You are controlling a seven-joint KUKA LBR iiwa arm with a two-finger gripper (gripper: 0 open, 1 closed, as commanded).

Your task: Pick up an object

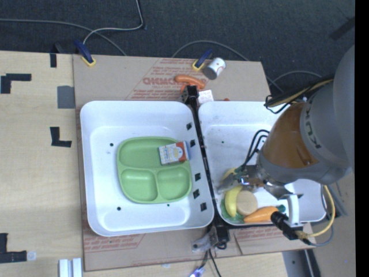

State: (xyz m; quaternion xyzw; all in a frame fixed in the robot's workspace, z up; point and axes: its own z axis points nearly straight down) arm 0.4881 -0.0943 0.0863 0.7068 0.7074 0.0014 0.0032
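Reaching into the right bin (230,120) with my tool (242,180); I cannot tell its state.
Banana (231,203), round beige piece (247,202) and carrot (260,214) lie together at that bin's near-left corner. Left bin (98,120) holds a green tray (153,169); cardboard (115,77) covers the tabletop (29,154), dark carpet (230,16) beyond.

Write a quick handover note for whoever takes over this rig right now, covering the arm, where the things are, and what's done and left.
Gripper: low in the right bin, over the food pile; grip state unreadable.
Right bin, near corner: banana, round beige piece, carrot.
Left bin: green divided plate with a small carton on its far right compartment.
Done: no pick confirmed.
Left: grasp one object and lift it.
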